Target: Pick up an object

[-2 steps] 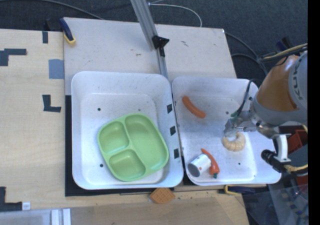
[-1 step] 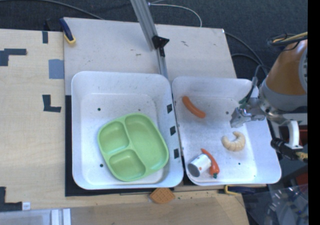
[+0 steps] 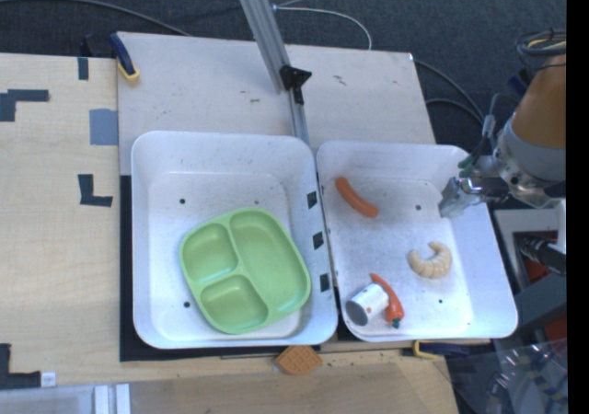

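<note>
Dark carpet surrounds a pale bench (image 3: pixel 221 90) that carries two shallow white bins side by side, with a light wooden tabletop (image 3: pixel 51 219) reaching in at the left, marked with scraps of dark tape. A slanted metal pole (image 3: pixel 262 21) crosses the bench from the top and ends at a black clamp just above the seam between the bins. A blue and yellow clamp (image 3: pixel 124 58) sits at the bench's upper left corner.

Lying in the left bin (image 3: pixel 147 164) is a green divided plate (image 3: pixel 244 270) with three compartments, resting toward the bin's lower middle. The right bin (image 3: pixel 488 311) holds the loose items: an orange sausage-shaped toy (image 3: pixel 355 197) near its upper left, a tan croissant-like piece (image 3: pixel 432 260) right of center, and, at the lower left, a small white cylinder (image 3: pixel 367 304) touching a red-orange chili-shaped toy (image 3: pixel 390 297) with a green tip. A round waffle-textured cookie (image 3: pixel 296 361) lies outside the bins on the bench's front edge.

At the right edge, the grey arm (image 3: pixel 538 127) with its orange band reaches in, and the gripper (image 3: pixel 454 199) hangs over the upper right part of the right bin, above and apart from the croissant-like piece. Whether the tool is spread or pressed together cannot be told at this angle; nothing is seen between its tips.
</note>
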Robot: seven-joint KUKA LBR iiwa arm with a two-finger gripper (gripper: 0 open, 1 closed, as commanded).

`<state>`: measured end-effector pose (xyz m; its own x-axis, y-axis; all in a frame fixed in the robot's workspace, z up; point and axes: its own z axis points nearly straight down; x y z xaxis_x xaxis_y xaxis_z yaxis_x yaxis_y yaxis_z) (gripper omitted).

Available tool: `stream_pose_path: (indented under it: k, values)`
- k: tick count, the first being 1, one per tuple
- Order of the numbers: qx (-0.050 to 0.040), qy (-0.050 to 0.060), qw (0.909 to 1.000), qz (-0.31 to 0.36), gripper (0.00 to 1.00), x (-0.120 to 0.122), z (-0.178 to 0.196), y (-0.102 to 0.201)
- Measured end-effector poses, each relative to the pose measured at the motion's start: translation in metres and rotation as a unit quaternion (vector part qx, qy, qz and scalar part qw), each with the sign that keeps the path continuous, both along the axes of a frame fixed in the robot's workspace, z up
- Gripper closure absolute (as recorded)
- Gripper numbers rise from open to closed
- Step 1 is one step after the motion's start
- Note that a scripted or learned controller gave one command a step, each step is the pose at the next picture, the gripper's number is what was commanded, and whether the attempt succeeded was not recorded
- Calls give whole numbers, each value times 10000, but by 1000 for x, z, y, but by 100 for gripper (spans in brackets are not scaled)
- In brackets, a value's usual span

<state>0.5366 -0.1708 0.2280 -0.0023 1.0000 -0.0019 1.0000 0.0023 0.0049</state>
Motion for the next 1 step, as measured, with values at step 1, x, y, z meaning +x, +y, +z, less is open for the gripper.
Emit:
stream_pose_path:
  k: [1]
  values:
    - [3,10,10000,-2,100,1,39,0]
